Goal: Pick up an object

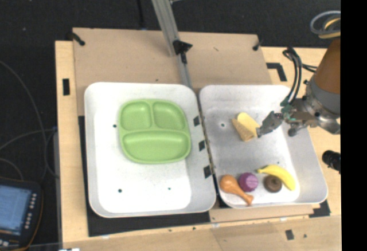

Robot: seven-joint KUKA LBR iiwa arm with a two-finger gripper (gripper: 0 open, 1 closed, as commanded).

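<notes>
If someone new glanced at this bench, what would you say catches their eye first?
Most likely the bright green three-compartment plate in the middle of the left white bin. Next, the grey arm's two-finger gripper reaching in from the right, right beside a pale yellow wedge-shaped block in the right white bin. Along that bin's near edge lie an orange pear-shaped toy, a purple round piece, a dark brown ring and a yellow banana.

Pale yellow wedge block (245, 126) lies mid right bin. Near front edge, in a row: orange pear-shaped toy (235, 188), purple ball (248, 181), brown donut (273, 184), banana (278, 175).
</notes>
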